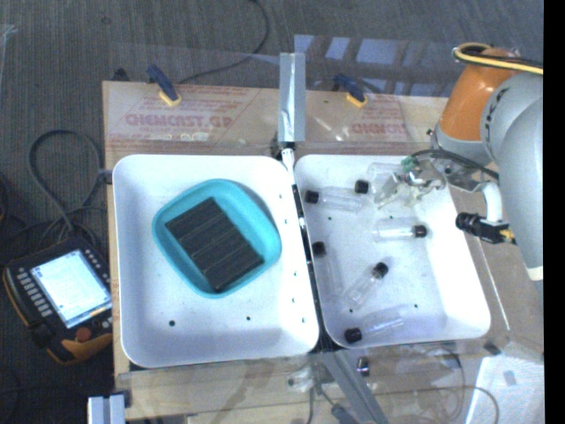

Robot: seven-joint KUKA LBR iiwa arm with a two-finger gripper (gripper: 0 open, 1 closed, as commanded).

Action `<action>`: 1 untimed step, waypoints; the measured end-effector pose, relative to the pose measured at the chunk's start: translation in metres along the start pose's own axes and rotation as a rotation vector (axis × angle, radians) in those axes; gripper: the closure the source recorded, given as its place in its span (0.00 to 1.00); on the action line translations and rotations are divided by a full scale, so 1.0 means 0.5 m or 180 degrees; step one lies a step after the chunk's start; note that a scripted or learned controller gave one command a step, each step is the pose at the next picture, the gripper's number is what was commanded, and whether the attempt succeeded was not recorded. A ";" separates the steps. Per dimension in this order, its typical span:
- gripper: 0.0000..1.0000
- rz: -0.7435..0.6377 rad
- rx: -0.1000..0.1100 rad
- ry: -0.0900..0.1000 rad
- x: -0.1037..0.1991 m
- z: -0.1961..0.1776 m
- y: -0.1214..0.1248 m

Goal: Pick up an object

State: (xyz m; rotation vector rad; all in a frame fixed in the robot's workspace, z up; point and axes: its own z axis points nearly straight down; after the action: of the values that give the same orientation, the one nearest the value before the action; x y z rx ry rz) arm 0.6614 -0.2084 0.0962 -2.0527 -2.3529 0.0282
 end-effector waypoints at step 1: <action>1.00 0.0100 -0.0087 -0.0012 0.047 -0.240 0.008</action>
State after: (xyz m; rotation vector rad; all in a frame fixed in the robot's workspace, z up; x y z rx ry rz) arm 0.6653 -0.1844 0.2159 -2.1038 -2.3360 0.0007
